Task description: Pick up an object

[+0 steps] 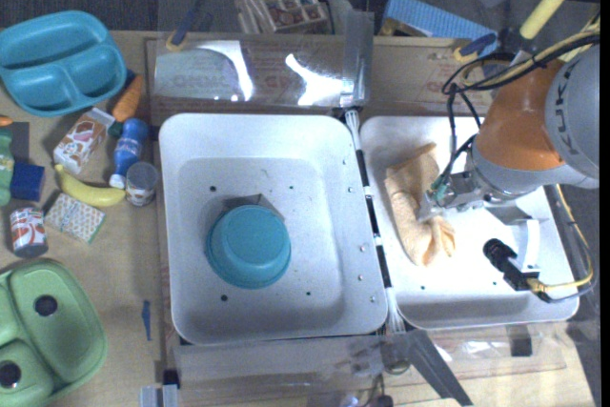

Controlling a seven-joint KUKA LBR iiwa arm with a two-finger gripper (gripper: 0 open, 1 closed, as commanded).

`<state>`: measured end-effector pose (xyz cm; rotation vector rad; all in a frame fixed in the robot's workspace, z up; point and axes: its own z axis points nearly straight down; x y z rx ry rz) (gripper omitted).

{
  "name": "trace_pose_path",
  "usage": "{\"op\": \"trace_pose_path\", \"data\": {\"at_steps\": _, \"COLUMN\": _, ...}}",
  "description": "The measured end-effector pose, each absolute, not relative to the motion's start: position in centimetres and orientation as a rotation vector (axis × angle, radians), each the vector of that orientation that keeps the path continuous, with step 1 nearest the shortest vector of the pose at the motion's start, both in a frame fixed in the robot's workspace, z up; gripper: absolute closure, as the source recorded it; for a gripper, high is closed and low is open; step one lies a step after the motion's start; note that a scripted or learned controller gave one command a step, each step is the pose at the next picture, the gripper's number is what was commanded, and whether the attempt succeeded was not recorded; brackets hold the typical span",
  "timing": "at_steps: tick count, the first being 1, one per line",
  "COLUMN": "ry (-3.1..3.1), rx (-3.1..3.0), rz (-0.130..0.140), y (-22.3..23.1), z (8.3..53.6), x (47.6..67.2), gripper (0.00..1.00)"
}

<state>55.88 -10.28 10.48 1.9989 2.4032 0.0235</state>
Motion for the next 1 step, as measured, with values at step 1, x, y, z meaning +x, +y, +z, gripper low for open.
{"op": "trace_pose_path", "data": {"at_steps": 1, "ry": 2.546, "rx": 1.838, "rz": 0.001, "y": -5.16, "z": 21.47, "x": 59.82, "gripper": 1.00}}
